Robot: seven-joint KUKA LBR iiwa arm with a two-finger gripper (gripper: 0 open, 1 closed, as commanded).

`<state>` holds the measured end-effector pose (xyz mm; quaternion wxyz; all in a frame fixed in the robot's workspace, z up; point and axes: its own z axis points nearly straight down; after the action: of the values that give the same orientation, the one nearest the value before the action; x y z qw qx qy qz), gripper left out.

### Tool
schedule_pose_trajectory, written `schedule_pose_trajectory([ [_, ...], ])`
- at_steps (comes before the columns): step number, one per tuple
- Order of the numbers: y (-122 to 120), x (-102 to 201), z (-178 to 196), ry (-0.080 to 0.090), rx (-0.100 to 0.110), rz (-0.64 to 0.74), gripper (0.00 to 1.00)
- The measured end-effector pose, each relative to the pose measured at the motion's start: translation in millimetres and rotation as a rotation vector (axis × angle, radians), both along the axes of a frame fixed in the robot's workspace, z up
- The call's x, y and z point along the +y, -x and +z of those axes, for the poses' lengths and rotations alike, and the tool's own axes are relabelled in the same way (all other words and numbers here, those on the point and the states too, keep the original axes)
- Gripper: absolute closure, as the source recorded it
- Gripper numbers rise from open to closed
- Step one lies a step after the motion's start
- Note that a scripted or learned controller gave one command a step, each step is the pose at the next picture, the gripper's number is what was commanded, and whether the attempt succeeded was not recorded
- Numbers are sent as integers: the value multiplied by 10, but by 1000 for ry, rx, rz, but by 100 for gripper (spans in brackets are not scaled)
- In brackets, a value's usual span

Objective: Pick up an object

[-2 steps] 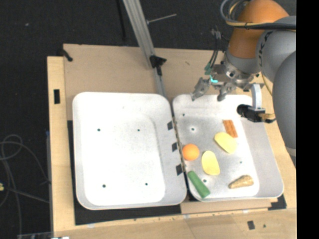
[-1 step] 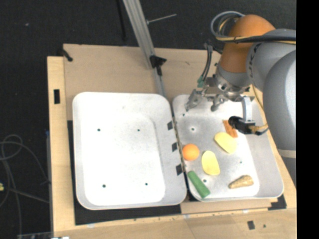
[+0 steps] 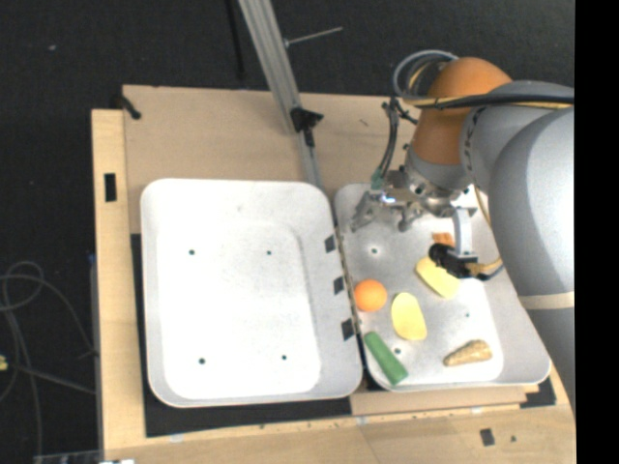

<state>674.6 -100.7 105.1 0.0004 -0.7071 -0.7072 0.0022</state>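
Hand (image 3: 387, 206) is hovering at the right bin's (image 3: 503, 370) far-left corner, fingers spread wide, holding nothing. Judging by this, it is approaching; next it needs lowering onto the orange ball (image 3: 368, 296) nearby. Yellow pieces (image 3: 408, 317), a green stick (image 3: 385, 357) and the bin wall are crowding that grasp.

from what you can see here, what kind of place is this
Probably a robotics lab bench set up for grasping trials: a grey arm reaches over two white bins on a wooden board, with small toy-like objects such as an orange ball.
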Motion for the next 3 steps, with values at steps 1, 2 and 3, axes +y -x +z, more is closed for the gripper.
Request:
schedule_pose_trajectory([
  [1, -20, -8, 153, 0, -8, -1, 100],
  [2, -88, 14, 618, -2, -10, 5, 100],
  [3, -65, -51, 1256, -1, -12, 0, 100],
])
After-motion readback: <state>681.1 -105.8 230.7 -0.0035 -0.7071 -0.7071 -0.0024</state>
